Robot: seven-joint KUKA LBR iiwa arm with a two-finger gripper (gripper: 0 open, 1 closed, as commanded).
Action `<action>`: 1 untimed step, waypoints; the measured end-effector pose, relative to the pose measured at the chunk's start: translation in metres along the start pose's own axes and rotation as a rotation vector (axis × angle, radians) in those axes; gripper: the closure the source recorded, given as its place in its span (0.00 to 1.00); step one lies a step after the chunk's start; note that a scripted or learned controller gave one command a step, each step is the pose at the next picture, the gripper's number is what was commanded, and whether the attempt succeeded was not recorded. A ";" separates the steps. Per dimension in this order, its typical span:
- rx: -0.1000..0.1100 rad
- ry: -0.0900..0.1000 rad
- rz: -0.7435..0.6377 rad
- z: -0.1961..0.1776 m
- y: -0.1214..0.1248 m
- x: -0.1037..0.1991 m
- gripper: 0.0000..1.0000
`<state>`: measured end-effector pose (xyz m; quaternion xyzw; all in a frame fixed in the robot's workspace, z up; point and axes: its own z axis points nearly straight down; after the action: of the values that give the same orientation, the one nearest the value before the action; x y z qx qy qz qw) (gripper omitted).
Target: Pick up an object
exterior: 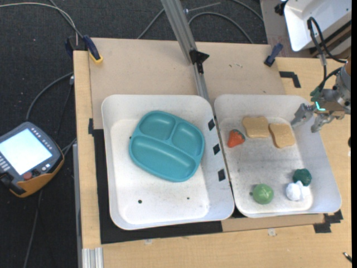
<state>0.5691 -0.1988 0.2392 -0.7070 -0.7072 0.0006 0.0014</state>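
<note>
My gripper [310, 120] hangs over the right bin's [279, 205] far right rim, open, with nothing between its fingers. In that bin lie two tan bread slices, one [256, 127] left of the other [281, 134], which is closest to the gripper. A red strawberry [235, 139] sits near the bin's left wall. Along the front lie a green apple [262, 192], a white object [294, 191] and a dark green object [302, 176].
The left bin [167, 211] holds a teal divided plate [167, 145]. A metal pole [181, 27] slants down to the gap between the bins. A pendant with a screen [25, 158] lies on the floor at left. Clamps [92, 51] grip the board's back corners.
</note>
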 end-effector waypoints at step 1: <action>-0.002 -0.001 -0.001 -0.001 0.001 0.000 0.00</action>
<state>0.5697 -0.1988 0.2402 -0.7068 -0.7074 0.0000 0.0004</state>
